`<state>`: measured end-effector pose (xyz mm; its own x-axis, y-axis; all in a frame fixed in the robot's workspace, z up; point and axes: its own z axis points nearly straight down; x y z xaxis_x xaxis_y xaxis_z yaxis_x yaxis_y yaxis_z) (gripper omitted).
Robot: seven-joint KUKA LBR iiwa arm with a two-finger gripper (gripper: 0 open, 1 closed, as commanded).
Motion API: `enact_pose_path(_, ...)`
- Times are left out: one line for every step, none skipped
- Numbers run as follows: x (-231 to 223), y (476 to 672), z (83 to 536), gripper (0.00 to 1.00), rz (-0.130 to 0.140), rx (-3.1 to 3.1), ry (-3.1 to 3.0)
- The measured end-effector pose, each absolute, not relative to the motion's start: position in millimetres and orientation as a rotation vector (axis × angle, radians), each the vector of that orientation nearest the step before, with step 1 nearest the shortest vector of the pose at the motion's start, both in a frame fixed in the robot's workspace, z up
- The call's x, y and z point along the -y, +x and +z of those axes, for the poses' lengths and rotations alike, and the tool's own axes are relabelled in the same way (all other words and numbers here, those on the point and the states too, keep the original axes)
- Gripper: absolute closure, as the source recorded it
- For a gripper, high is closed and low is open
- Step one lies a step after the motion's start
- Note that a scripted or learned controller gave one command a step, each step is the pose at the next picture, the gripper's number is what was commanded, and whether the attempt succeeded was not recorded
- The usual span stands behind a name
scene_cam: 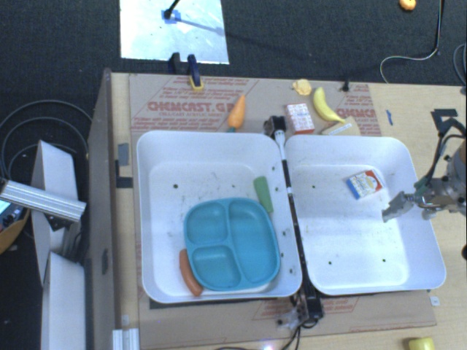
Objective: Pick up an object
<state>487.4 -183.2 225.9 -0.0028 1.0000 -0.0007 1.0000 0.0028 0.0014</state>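
Small carton [363, 184] lying just left and far of the gripper [398, 206], long axis slanted; claw's opening impossible to tell.

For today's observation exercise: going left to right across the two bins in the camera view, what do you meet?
Orange hot dog → blue divided plate → green piece → small carton → gripper.

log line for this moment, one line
claw: right bin, fingers unclear | nearest: small carton, apart | left bin: blue tray, hot dog, green piece
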Motion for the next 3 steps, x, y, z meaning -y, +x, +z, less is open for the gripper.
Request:
enact_pose_path(148.2, 526.6, 84.7, 0.0, -0.004, -2.236, 2.218)
enact_pose_path(209.7, 600.0, 147.3, 0.0, 0.006, -2.217, 2.206)
enact_pose_path(133.1, 613.2, 87.5, 0.0, 0.004, -2.22, 2.202)
